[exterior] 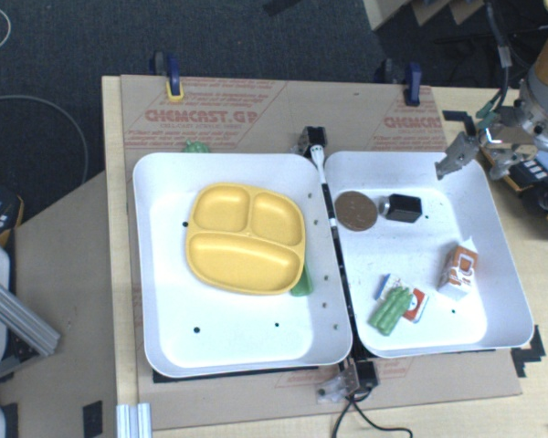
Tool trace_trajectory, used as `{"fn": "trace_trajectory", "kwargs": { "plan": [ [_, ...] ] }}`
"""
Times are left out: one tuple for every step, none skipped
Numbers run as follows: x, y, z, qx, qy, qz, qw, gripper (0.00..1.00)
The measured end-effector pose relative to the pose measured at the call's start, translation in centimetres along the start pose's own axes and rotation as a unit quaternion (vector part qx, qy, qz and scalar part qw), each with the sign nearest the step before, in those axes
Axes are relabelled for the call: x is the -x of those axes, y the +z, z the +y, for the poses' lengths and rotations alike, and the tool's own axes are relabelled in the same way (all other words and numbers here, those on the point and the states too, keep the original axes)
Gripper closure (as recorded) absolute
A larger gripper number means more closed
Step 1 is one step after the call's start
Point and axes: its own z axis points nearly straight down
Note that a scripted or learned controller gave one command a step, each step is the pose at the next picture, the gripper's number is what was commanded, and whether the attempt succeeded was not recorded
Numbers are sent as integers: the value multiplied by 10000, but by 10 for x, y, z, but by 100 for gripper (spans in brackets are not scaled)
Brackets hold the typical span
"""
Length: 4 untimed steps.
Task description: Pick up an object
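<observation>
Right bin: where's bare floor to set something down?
Right bin: bare in the middle, between the black block and the small carton, and along the far right corner below the gripper. Crowded near front, around the green pack.

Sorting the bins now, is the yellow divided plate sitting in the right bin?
No, the yellow divided plate lies in the left bin, across the divider from the right bin.

The bench point(256, 108) carries two blue clamps point(172, 69) at its far edge; black cables point(347, 418) trail off its near edge.
</observation>
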Motion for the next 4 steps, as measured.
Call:
{"fn": "trace_trajectory", "kwargs": {
  "plan": [
    [0, -11, 1, 18, -6, -6, 10000, 100],
    [-73, 34, -5, -33, -34, 23, 10000, 100],
    [-139, 22, -64, -27, -34, 23, 10000, 100],
    [-209, 29, -113, -35, -39, 20, 10000, 100]
  ]
}}
